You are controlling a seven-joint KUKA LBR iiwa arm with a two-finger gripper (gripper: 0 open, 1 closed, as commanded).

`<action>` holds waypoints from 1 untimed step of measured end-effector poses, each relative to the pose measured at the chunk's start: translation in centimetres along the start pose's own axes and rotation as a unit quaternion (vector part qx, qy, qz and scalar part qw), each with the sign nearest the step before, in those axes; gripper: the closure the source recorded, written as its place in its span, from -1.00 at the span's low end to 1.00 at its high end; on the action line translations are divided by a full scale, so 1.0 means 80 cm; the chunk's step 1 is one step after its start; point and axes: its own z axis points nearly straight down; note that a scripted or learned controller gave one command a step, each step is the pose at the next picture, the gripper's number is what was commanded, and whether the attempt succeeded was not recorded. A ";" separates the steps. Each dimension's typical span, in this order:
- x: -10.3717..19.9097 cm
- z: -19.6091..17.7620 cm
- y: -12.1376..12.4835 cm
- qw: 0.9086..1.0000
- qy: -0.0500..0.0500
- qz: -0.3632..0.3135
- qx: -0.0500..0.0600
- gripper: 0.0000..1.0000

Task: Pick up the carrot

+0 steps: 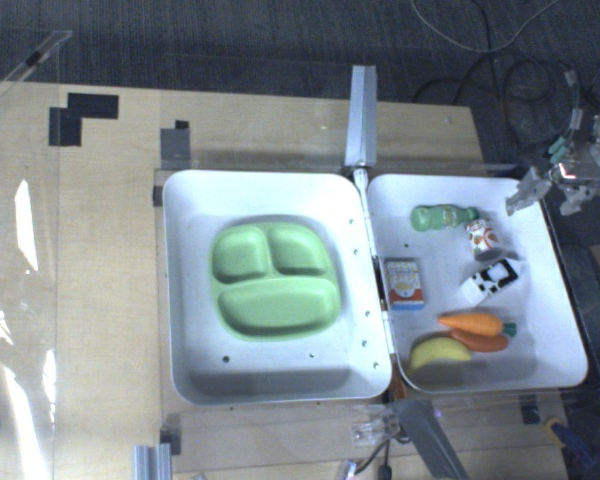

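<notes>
On the left, the pale wooden bench (70,298) carries some black tape marks. The left shallow white bin (180,298) holds a light green plastic tray (276,278) with three compartments, which lies flat near the middle of the bin.

The right shallow white bin (570,358) stands just beside it, touching along the middle wall. Near its left wall lies a small blue and white box with a picture (404,283). At the far side lies a green plastic bottle (444,217) on its side. To the right of the bottle is a small red and white object (481,236), and below it a black and white carton (490,277).

The orange toy carrot with a green end (473,323) lies on its side in the near part of the right bin. Just under it is a darker orange-red piece (485,342), and a yellow banana-shaped toy (440,351) touches it on the left.

The grey two-finger gripper (545,190) hovers over the far right corner of the right bin, well apart from the carrot. Its fingers are spread and nothing is between them.
</notes>
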 end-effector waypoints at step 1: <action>-0.012 0.174 -0.092 1.000 -0.001 0.031 -0.006 -1.00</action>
